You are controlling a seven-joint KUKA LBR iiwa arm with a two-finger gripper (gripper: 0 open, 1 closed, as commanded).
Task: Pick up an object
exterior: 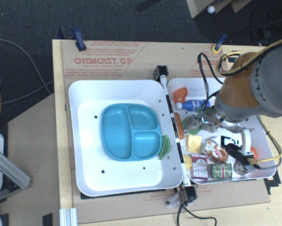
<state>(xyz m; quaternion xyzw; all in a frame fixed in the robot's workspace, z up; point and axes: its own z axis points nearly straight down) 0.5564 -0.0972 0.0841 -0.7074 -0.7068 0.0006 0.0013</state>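
Note:
My gripper (196,122) hangs low over the left middle of the right bin (268,172), under the grey and orange arm. Around it lie several small items. An orange piece (180,95) and a blue and white bottle (191,105) sit toward the back. A hot dog (179,125) lies along the left wall. A yellow block (194,142) rests just in front of the gripper. Further forward are a red and white packet (216,150), a pink box (199,168) and a green-labelled can (221,171). Nothing shows as lifted.
The left bin (84,164) holds a blue divided plate (130,131), with a green leafy piece (165,146) at the plate's right edge. The arm covers the back right of the right bin. Clamps and cables sit at the bench's edges.

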